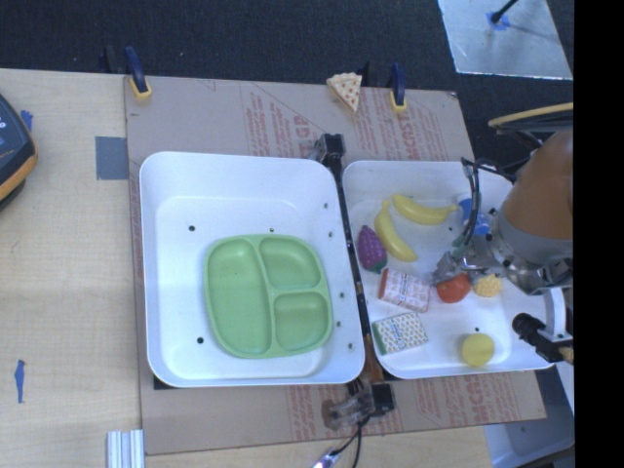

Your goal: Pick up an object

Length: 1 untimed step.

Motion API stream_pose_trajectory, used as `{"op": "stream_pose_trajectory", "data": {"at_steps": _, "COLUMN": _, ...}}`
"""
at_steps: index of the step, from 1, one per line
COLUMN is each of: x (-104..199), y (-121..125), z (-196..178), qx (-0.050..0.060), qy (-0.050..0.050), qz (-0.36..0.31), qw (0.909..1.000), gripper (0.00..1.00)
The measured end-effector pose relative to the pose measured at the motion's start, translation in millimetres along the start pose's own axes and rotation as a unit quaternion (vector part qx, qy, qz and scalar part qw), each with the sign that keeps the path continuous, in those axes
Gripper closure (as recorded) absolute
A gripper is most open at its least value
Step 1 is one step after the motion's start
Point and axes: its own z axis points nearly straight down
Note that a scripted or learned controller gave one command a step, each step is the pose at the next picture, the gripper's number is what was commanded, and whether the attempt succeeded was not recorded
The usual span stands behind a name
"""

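Reaching in from the right of the frame, the claw (456,266) hangs low over the right bin (429,361), just beside the red tomato (451,289). How far it is open, I cannot tell. Two bananas (408,224) lie upper left of it.

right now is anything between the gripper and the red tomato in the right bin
Nothing visible does. The gripper is right at the red tomato, at its upper edge. The small yellow piece sits beside it, to the tomato's right.
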Motion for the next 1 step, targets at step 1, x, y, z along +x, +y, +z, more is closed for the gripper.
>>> {"op": "stream_pose_trajectory", "data": {"at_steps": 1, "x": 72.1, "y": 24.7, "z": -85.8, "qx": 0.003, "qy": 0.002, "qz": 0.001, "qw": 1.0, "gripper": 1.0}}
